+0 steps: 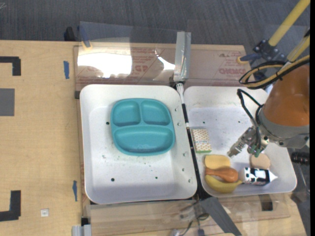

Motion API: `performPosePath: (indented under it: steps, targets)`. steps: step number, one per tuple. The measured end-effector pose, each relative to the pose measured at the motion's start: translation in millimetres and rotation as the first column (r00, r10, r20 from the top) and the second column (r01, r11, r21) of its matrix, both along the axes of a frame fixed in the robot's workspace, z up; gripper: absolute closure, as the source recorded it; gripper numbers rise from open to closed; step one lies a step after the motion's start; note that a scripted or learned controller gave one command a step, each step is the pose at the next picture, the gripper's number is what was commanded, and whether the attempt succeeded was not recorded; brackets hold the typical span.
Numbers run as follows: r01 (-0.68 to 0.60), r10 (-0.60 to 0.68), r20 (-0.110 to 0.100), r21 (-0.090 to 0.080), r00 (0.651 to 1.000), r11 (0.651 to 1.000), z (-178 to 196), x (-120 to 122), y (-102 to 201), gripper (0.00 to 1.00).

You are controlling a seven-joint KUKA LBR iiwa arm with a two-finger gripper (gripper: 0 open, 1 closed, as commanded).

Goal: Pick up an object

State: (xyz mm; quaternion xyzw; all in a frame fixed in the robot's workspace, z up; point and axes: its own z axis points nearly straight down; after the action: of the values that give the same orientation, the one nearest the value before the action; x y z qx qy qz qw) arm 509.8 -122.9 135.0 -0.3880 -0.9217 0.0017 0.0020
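You see a smooth, faintly glossy teal plastic plate (142, 127) in a speckled white plastic bin (93, 146), with matt pale wood surface (34, 146) at nine o'clock, glossy clear sheeting (128, 58) at twelve, and matt brown cardboard (216, 65) beside it.

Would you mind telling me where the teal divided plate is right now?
The teal divided plate lies in the left bin, toward its upper middle, across the divider from the right bin with the small toys.
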Motion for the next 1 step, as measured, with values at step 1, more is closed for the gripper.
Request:
performPosePath:
  steps: [1]
  targets:
    - [0.147,-0.147,0.018,0.001,0.989,0.989,-45.1,1.7,9.4,1.0]
